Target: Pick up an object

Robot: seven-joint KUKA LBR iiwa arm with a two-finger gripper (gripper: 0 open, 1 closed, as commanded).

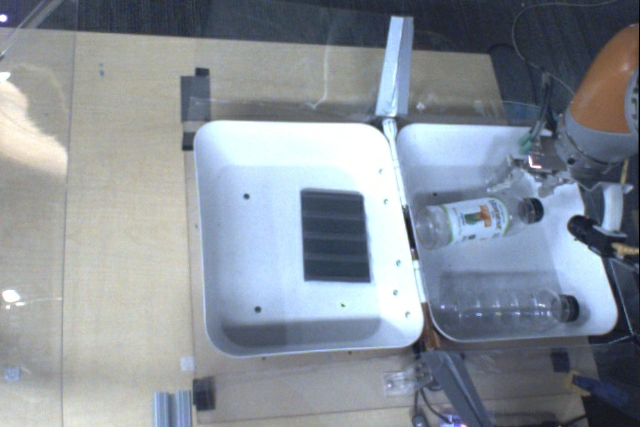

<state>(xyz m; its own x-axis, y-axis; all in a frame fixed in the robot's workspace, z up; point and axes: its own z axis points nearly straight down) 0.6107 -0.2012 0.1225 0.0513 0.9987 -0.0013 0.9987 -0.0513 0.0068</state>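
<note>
Even overhead light, soft focus; glare washes the bench's (120,245) left edge (shadow pools along the left bin's (290,137) near wall).

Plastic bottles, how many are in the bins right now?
2, both in the right bin. A clear bottle with a label lies on its side mid-bin; an unlabelled clear bottle lies along the near wall. The arm might hide something at the bin's right edge.

cam: fixed overhead | slanted down | both bins (300,140) | seemingly mid-range
</note>
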